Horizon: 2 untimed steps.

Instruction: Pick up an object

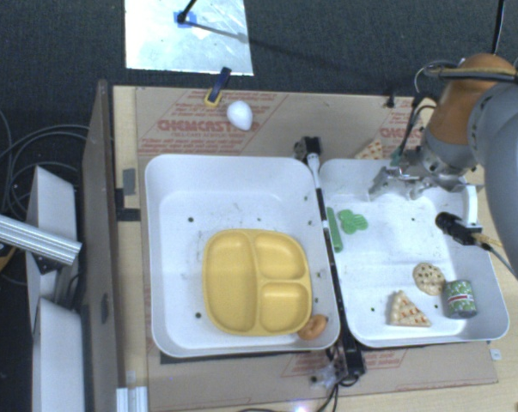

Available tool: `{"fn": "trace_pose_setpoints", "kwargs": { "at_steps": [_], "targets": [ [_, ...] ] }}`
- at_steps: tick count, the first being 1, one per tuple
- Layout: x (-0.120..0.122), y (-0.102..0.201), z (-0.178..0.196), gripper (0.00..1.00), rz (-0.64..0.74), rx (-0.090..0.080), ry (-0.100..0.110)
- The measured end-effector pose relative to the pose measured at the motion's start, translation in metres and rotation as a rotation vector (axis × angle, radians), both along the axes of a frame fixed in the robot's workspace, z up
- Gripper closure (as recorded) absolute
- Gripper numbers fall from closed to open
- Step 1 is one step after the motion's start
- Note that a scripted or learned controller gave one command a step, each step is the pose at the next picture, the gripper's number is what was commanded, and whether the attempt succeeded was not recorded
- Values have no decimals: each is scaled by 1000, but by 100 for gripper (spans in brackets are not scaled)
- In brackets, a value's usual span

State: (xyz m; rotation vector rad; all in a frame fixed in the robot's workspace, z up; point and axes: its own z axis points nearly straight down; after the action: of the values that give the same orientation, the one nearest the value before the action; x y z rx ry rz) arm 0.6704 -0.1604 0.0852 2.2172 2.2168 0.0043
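Note:
My gripper (pixel 404 182) hangs over the far end of the right bin (pixel 490 320), near its back wall, with nothing visibly held. In that bin a green toy (pixel 353 222) lies left of the gripper and nearer the camera, and a thin green strip (pixel 333 230) runs along the divider. At the bin's near right lie a round cookie (pixel 429 277), a pizza slice (pixel 407 310) and a small green can (pixel 459 298). The left bin (pixel 177 196) holds a yellow divided plate (pixel 257 281) and a small brown pastry (pixel 313 325) at its near right corner.
A white egg-shaped thing (pixel 239 114) and a yellow-and-blue clip (pixel 216 88) lie on the cardboard behind the left bin. The black divider rail (pixel 314 174) runs between the bins. Cables and a metal bar (pixel 31 237) sit off the bench at left.

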Motion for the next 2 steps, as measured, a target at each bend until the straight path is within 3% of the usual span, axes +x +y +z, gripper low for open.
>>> {"fn": "trace_pose_setpoints", "kwargs": {
  "at_steps": [1,2],
  "targets": [
    [-128,60,-2,0,1,8,17],
    [-57,18,7,0,5,-1,-2]
  ]
}}
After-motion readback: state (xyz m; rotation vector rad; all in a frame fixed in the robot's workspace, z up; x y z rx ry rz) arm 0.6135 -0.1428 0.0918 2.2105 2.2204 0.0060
